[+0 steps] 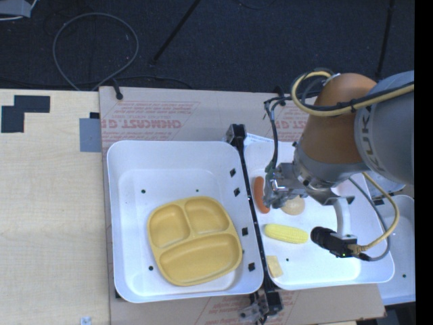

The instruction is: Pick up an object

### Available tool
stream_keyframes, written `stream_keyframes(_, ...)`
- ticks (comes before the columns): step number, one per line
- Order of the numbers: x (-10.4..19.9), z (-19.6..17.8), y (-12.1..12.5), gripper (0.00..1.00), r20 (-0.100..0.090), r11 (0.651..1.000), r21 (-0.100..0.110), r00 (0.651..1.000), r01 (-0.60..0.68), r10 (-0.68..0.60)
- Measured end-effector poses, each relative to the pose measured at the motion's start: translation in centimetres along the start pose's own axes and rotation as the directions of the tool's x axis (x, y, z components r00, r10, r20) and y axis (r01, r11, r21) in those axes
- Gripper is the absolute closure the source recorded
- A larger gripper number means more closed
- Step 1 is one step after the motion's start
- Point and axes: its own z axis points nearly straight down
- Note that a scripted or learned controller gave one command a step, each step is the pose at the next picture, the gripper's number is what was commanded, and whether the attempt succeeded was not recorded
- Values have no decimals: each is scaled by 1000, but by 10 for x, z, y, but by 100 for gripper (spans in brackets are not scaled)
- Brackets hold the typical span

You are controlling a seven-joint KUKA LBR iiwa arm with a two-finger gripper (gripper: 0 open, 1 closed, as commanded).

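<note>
Here the gripper (276,196) hangs low in the right bin (379,273), between a sausage (259,193) and a pale roll (293,206); whether it is spread or pinching I cannot tell. It may nudge either aside, or catch the bin divider. Cardboard (162,117) under the bins bears mirrored, unreadable print.

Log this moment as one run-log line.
arm: over right bin | gripper: low beside carrot | corn: lying free | yellow tray: left bin | grasp: unconfirmed
</note>
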Motion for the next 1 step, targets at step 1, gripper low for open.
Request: stream_keyframes(1, 45, -2, 2, 100, 1, 1000, -2, 1000, 0, 0)
